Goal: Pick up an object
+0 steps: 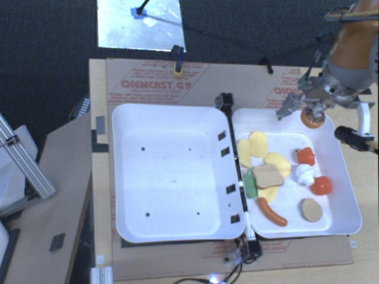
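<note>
My gripper (312, 112) hangs over the far rim of the right bin (340, 158), at the end of the grey arm with the orange band. A small round orange object (312, 120) sits between its fingertips, so the gripper is shut on it. Toy foods lie below in that bin: yellow pieces (258, 144), a bread slice (267, 175), a green piece (250, 185), a sausage (272, 212), a red pepper (305, 156), a white mushroom (304, 174), a red tomato (321, 186) and a brown disc (310, 210).
The left bin (172, 170) lies beside the right one, joined by a black hinge strip (234, 158). Both rest on a cardboard sheet (154, 81). A shiny metal plate (141, 16) lies beyond the bench. An aluminium frame (21, 164) stands at the left.
</note>
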Robot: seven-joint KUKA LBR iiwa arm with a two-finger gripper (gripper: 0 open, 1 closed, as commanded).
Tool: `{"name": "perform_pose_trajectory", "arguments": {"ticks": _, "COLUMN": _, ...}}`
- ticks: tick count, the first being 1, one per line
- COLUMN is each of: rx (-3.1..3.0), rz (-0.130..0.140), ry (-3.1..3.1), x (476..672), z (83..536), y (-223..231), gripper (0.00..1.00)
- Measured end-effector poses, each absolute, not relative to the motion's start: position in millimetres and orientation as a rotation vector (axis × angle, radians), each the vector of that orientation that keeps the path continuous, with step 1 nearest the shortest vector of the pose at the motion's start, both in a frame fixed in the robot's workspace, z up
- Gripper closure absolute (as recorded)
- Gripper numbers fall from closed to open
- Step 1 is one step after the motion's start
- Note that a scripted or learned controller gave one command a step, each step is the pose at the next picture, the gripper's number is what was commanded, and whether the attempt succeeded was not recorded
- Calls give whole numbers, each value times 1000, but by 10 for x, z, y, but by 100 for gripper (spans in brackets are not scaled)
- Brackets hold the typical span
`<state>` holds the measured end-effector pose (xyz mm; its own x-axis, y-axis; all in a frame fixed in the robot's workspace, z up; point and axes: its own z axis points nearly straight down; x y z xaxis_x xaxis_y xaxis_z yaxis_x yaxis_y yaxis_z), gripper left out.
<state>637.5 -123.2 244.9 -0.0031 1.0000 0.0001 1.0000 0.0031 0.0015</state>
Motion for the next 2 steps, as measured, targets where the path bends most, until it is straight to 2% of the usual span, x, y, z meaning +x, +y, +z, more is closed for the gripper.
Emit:
{"name": "perform_pose_trajectory", "arguments": {"ticks": 1, "rx": 2202, "rz": 18, "ry": 2217, "x": 6368, "z": 3986, "y": -1184, "gripper": 0}}
{"name": "perform_pose_trajectory", "arguments": {"ticks": 2, "rx": 2206, "rz": 5, "ry": 2227, "x": 6363, "z": 3991, "y": -1183, "gripper": 100}}
